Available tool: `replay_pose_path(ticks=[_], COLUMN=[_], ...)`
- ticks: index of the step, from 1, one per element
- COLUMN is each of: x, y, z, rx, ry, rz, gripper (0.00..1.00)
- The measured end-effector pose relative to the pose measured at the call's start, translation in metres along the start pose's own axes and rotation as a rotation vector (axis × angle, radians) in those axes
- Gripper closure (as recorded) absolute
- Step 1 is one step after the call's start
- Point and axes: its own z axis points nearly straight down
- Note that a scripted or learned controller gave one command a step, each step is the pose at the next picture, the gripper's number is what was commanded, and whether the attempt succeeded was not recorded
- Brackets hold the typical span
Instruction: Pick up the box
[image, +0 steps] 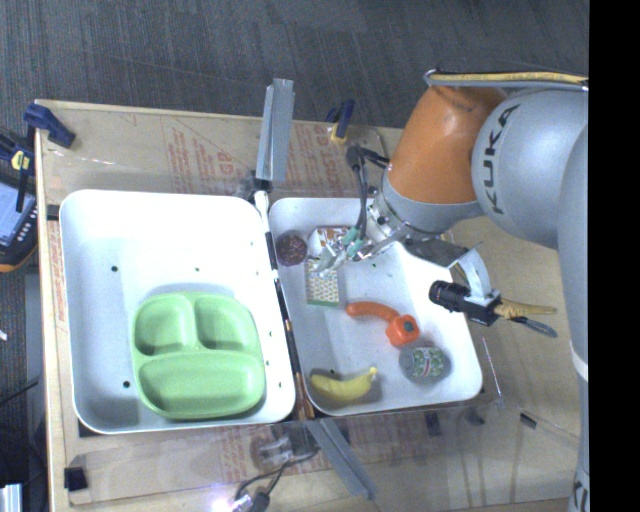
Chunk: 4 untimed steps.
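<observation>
The box (325, 285) is a small flat carton with a pale green, finely speckled face and a busier printed panel of red, white and green at its far end. It lies in the right bin (455, 390), in the far left part, close to the left wall. Its long axis runs roughly far to near, leaning slightly to the right at the far end, where the printed panel points toward the gripper (352, 248). The gripper hangs over that far end of the box, under the grey arm (520, 160) with its orange band; whether its fingers are spread or closed cannot be told. A dark round object (291, 248) sits just left of the box's far end. Nearer and to the right lie an orange carrot (372, 310), a red tomato (404, 329), a patterned round object (425, 364) and a banana (342, 384). The left bin (90, 250) holds a green divided tray (198, 356).
</observation>
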Motion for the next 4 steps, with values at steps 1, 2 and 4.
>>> replay_pose_path(ticks=[1, 2, 4], x=[0.000, -0.031, 0.043], y=[0.000, 0.004, 0.032], z=[0.000, 0.117, -0.023], rx=[0.000, 0.004, 0.000], ry=[0.000, 0.003, 0.000], rz=[0.001, 0.065, -0.042], gripper=[0.00, 0.00, 1.00])
